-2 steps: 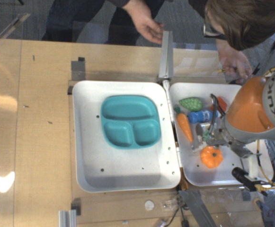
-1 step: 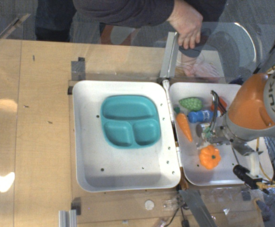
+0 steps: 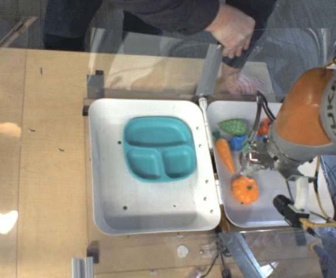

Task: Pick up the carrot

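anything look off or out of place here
A person's hand reaches over the back edge of the bench, close to the robot's workspace, which looks odd during a run. Otherwise the carrot lies flat in the right bin beside the toy pumpkin, and nothing is spilled.

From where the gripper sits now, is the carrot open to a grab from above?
Probably yes. The carrot lies bare in the right bin, just left of the gripper. The pumpkin and blue block sit near its ends, so little room there.

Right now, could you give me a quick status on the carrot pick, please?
Gripper low in right bin, beside carrot. Carrot lying loose, not held. Pumpkin close below; green toy above.
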Action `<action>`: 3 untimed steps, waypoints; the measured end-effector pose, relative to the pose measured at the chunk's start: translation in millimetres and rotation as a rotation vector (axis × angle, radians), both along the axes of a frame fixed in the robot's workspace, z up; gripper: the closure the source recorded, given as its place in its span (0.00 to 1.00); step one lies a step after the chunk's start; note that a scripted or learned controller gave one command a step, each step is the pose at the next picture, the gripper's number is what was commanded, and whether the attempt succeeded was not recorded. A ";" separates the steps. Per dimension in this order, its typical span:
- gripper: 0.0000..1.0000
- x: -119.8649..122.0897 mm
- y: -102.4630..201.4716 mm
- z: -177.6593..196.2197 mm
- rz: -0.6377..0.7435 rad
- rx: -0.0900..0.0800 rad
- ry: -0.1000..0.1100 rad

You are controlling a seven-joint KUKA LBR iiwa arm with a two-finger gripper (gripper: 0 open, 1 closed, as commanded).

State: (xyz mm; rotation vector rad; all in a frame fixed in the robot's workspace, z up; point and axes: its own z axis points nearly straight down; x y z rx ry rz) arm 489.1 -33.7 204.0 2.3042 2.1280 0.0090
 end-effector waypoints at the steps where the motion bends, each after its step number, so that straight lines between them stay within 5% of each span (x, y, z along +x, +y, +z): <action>1: 0.00 -0.1 -0.2 -0.1 0.000 0.000 0.000; 2: 0.00 -0.9 -49.1 -98.7 0.182 -0.001 0.003; 3: 1.00 2.0 -48.3 -87.5 0.184 -0.002 -0.003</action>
